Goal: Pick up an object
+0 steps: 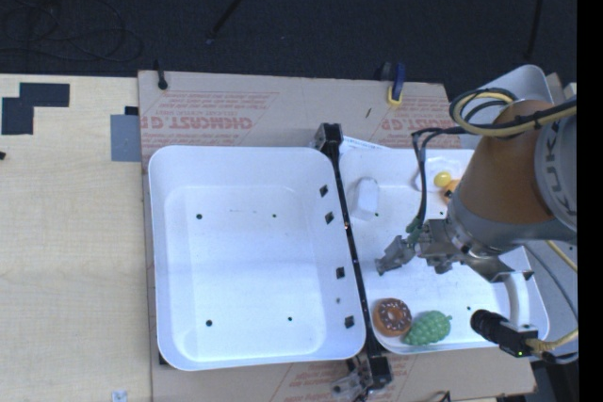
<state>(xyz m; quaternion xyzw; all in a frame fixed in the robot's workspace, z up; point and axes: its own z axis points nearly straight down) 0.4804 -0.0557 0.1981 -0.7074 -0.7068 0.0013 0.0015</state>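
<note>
Camera view: doughnut [391, 316] below claw [394, 257].

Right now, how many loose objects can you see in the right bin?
4: a white cup-like item near the divider, a yellow piece by the arm, a brown donut and a green lump at the near edge. The arm may hide more.
</note>
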